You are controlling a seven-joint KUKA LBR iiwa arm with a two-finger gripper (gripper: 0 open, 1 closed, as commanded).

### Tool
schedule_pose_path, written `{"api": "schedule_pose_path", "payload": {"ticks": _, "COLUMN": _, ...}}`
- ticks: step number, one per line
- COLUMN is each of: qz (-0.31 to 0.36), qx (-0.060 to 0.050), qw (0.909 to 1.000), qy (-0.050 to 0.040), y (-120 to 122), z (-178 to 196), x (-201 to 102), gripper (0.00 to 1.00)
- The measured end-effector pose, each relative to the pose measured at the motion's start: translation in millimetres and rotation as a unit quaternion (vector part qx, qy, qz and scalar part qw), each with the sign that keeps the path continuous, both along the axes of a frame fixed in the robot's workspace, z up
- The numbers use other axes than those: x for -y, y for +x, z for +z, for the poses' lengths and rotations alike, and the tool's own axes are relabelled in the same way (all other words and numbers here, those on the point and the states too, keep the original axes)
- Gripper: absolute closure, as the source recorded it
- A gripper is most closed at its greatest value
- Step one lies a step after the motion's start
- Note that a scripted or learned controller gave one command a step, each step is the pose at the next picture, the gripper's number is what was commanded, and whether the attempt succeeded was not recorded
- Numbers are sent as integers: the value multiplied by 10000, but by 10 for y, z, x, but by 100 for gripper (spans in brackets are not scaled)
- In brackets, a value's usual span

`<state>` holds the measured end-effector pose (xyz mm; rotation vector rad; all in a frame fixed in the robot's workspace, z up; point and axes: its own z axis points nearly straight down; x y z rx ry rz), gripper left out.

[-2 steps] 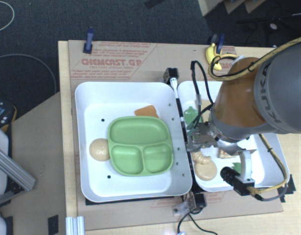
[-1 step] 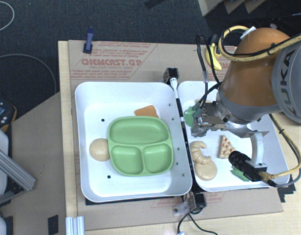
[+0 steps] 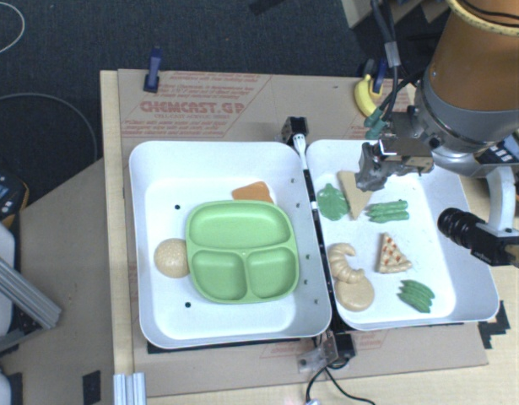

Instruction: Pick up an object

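My gripper (image 3: 371, 178) hangs low over the back of the right bin (image 3: 462, 302), just above a tan wedge (image 3: 354, 199). Left of the wedge lies a green leafy piece (image 3: 331, 202), and to its right a bunch of green beans (image 3: 387, 212). Further forward lie a pizza slice (image 3: 392, 256), a croissant (image 3: 344, 259), a round tan cookie (image 3: 355, 294) and a green pea pod (image 3: 416, 294). I see nothing lifted in the gripper.
The left bin (image 3: 149, 184) holds a green divided plate (image 3: 242, 250), an orange piece (image 3: 253, 192) behind it and a tan bun (image 3: 170, 257) at its left. A black clip (image 3: 294, 130) sits where the bins meet. A yellow object (image 3: 367, 94) lies behind the right bin.
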<state>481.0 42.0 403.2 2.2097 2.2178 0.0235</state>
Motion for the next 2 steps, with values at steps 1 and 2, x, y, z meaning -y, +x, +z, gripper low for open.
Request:
{"api": "schedule_pose_path", "payload": {"ticks": 1, "qz": -1, "qx": -139, "qw": 9999, "qy": -17, "y": -27, "z": -830, "x": -358, "gripper": 100}}
{"api": "schedule_pose_path", "payload": {"ticks": 2, "qz": 28, "qx": -23, "qw": 10000, "qy": 11, "y": -11, "z": 288, "x": -1219, "gripper": 100}}
